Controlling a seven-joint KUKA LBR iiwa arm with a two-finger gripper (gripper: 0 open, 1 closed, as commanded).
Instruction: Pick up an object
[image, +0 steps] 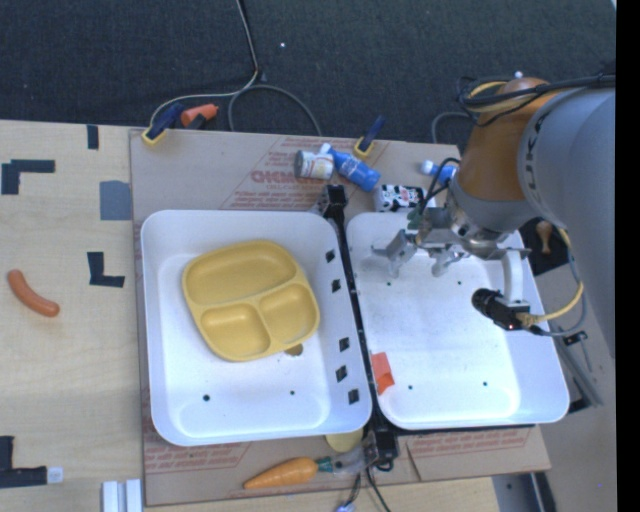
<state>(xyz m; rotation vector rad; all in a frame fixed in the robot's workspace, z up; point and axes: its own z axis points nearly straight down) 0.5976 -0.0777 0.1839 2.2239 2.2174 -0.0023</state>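
My gripper (418, 257) hangs over the far part of the right bin (450, 400), fingers spread open and pointing down, with nothing between them. A yellow divided plate (251, 298) lies in the left bin (170, 400), well to the gripper's left. A small brown bit (293, 350) peeks out at the plate's near right edge. A small orange piece (381, 373) sits at the right bin's left wall, nearer the front than the gripper.
Outside the bins lie a carrot (283, 472) at the front edge, a sausage (33, 293) far left, and a white-and-blue bottle (338, 164) behind. A black part with cable (500, 306) hangs over the right bin's right side. Black clips (340, 300) line the divider.
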